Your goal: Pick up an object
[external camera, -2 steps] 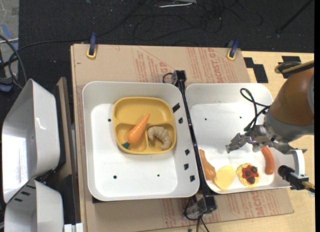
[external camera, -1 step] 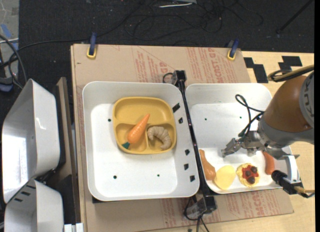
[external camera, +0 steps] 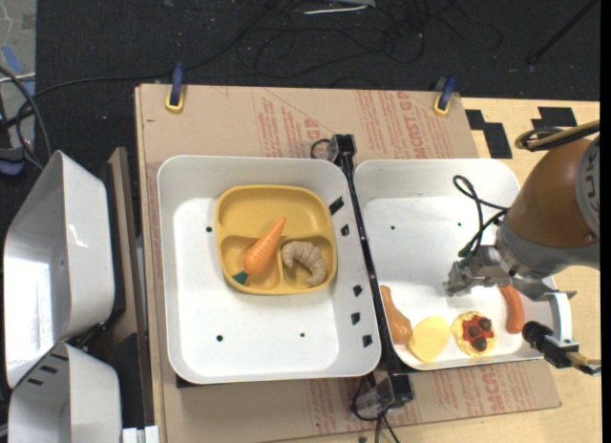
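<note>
Sausage: right bin, beside my pincer; its grip state I cannot tell.

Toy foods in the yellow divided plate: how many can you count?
2: a carrot lying across the divider of the plate, and a shrimp in its lower right compartment. Nothing seems hidden.

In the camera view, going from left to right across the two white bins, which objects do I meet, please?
Yellow divided plate → carrot → shrimp → chicken drumstick → pale yellow round piece → small tart with berries → orange-red sausage.
</note>
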Available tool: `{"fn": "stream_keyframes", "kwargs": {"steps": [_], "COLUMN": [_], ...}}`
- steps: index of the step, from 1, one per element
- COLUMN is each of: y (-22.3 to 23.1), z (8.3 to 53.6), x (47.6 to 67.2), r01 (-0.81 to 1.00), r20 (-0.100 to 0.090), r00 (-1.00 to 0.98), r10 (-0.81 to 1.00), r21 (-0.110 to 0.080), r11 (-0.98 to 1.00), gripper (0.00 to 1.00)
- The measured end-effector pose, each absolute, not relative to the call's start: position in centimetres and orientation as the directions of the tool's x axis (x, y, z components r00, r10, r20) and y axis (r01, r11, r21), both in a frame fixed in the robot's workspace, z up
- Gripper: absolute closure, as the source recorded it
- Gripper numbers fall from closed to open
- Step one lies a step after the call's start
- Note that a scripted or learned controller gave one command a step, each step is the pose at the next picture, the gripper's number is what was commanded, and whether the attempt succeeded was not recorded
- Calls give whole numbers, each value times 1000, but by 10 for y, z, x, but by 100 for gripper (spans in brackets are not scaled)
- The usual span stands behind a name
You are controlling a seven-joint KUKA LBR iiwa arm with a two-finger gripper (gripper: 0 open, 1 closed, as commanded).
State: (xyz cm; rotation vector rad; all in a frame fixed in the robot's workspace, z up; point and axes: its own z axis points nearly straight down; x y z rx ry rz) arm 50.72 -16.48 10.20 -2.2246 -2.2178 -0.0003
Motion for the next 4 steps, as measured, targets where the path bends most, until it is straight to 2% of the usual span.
{"fn": "stream_keyframes", "kwargs": {"steps": [1, 2, 3, 4], "y": [-168, -173, -173, -122], "z": [147, 206, 235, 227], "x": [515, 508, 510, 529], "r01": [1000, 1000, 1000, 1000], "r20": [-2, -2, -2, 1], "r00": [-2, -2, -3, -8], "r10": [1000, 1000, 1000, 1000], "r21": [4, 6, 5, 1], "r11": [2, 2, 3, 8], "gripper": [100, 100, 100, 100]}}
